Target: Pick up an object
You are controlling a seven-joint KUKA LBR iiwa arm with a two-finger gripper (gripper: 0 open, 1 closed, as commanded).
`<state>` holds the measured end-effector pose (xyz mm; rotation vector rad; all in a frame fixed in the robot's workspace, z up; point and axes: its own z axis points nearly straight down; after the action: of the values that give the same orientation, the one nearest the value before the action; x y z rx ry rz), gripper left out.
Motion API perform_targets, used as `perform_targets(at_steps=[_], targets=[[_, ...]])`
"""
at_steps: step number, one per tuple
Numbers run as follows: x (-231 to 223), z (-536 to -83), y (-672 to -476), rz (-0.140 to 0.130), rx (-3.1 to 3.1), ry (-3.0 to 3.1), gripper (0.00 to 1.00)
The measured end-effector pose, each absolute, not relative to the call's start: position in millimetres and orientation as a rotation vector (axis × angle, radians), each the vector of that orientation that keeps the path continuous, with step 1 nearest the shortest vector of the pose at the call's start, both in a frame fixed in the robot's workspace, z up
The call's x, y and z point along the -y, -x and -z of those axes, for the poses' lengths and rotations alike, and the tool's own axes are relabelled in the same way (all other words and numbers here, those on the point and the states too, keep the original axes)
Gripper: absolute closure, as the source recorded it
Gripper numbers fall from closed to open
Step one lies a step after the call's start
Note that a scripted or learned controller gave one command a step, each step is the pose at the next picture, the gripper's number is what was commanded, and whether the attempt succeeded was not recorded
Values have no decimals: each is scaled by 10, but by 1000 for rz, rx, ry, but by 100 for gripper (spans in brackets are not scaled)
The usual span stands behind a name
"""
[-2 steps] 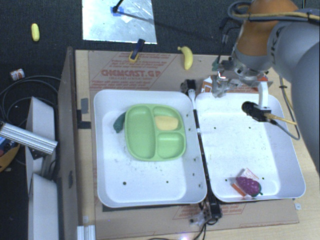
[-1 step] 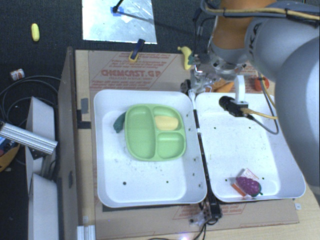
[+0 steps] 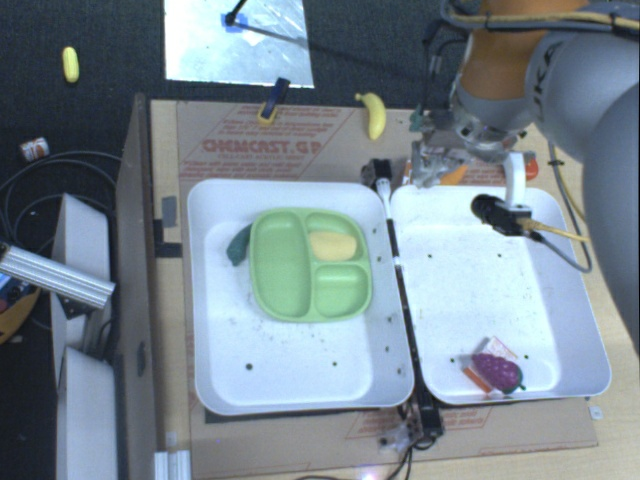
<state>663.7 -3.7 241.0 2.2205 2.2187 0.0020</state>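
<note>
- While the gripper (image 3: 432,168) hangs over the right bin's (image 3: 560,298) 11 o'clock corner, I cannot tell its fingers' state
- Purple toy (image 3: 497,370) lies at 6 o'clock
- Green tray (image 3: 300,293) fills the left bin (image 3: 290,378)

Probably a robotics lab: a cardboard-topped bench (image 3: 260,138) with white bins (image 3: 300,388), loose cables (image 3: 50,193), dark carpet.

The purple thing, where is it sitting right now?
The purple thing lies in the right bin, near its front edge, beside a small orange piece and far from the green divided plate in the left bin.
</note>
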Motion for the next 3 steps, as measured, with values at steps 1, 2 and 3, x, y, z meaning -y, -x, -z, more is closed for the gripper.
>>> perform_targets(at_steps=[1,2,3], targets=[[360,-2793,-6694,-5,-2217,-2218,100],[514,-2302,-6682,3,-2221,-2222,100],[93,-1937,-6684,0,-2230,-2214,100]])
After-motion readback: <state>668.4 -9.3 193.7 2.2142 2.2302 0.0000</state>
